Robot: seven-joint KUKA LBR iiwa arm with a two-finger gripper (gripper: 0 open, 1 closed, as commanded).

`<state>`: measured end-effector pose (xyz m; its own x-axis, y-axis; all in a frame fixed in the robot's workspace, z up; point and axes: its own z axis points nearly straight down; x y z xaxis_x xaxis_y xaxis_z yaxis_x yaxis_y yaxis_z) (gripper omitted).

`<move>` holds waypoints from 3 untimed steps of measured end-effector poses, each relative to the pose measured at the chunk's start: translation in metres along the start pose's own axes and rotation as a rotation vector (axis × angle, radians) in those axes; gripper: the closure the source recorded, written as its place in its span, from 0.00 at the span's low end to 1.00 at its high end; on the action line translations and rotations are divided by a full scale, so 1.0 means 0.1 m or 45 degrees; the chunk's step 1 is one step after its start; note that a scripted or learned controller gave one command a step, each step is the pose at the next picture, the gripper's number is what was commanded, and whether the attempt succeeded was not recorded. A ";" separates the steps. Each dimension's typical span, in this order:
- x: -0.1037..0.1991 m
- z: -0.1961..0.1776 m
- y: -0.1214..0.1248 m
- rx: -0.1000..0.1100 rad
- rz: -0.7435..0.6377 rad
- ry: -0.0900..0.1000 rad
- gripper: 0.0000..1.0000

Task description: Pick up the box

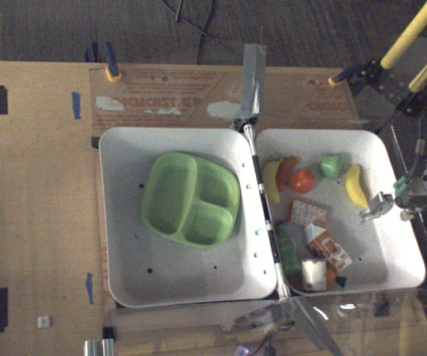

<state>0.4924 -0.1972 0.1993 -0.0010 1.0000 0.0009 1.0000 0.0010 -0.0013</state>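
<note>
While the arm waits at the bin's right rim: nothing is between its fingers.

Gripper: the two-finger metal gripper [376, 208] hangs over the right edge of the right-hand shallow white plastic bin [402, 269]; whether its fingers are spread or closed I cannot tell, they are too small and blurred, but no object is in them.

Box: the small orange-and-white cardboard box [329, 248] lies tilted in the lower middle of the right-hand bin, left of and below the gripper, apart from it.

Step in hand: by my judgement, the approach, with the grasp not yet made.

Doing it well: I would bring the gripper left and down to above the box, turn the wrist so the fingers span its narrow sides, and descend straight, since neighbours crowd it.

Crowding near the box: a flat patterned reddish card-like packet [307, 213] just above it, a pale cylindrical cup [313, 274] just below it, a dark green bottle-like item [286, 249] to its left along the bin wall.

Further from the box: a yellow toy banana [356, 185] up and right, nearest the gripper; a green toy pepper [332, 166], a red toy tomato [301, 180] and a second yellow fruit [273, 180] along the top.

Left-hand white bin [124, 273]: well left of the box, holding a light green divided plastic plate [191, 199].

Risk: likely a nudged cup or a corner-only pinch.
</note>
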 end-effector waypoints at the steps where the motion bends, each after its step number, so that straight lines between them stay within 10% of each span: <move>1: 0.13 0.11 0.00 0.000 0.057 0.001 0.00; 2: 0.61 1.00 0.21 -0.020 0.154 -0.004 0.00; 3: 0.87 1.11 0.09 -0.015 0.110 -0.007 0.00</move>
<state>0.5014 -0.1101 0.0887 0.0852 0.9964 -0.0040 0.9963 -0.0851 0.0110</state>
